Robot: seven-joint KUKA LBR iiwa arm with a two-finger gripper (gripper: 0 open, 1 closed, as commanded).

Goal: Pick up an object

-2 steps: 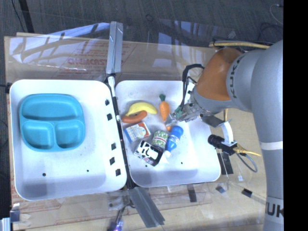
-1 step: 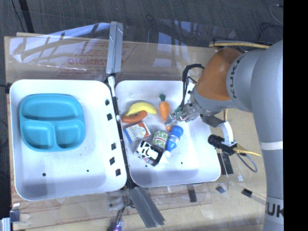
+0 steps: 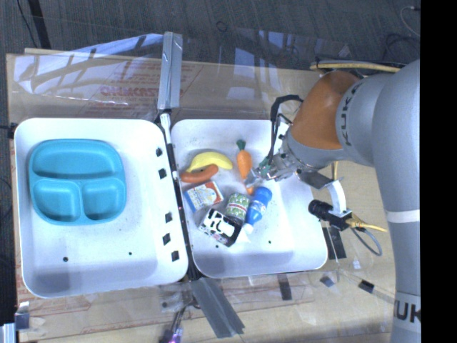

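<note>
From the camera view, looking down at a slant, two white bins are sitting side by side on the bench. The left bin point(image 3: 43, 263) is holding a blue tray point(image 3: 77, 180) with three compartments. The right bin point(image 3: 293, 249) is holding a small pile of things in its left and middle part: a banana point(image 3: 211, 161), a red thing point(image 3: 198, 174) touching it just below, a carrot point(image 3: 244, 162) standing a little to the right, a bottle point(image 3: 258, 204) with a blue body, a small can point(image 3: 237, 206) beside it, a black and white box point(image 3: 220, 225) and a flat packet point(image 3: 201, 194). The arm point(image 3: 371, 120) is reaching in from the right, and the gripper point(image 3: 265, 168) is hanging low over the right bin, just beside the carrot and just above the bottle. I cannot tell whether it is gripping anything or not, because this part is small and dark. In my judgement the carrot is the nearest thing to take. It is probably a light toy of plastic, stiff and a bit smooth, so it could be slipping out. The best place is across its thick orange middle, not on the green top. The bottle is lying very near, so the gripper could be pushing it aside.
</note>
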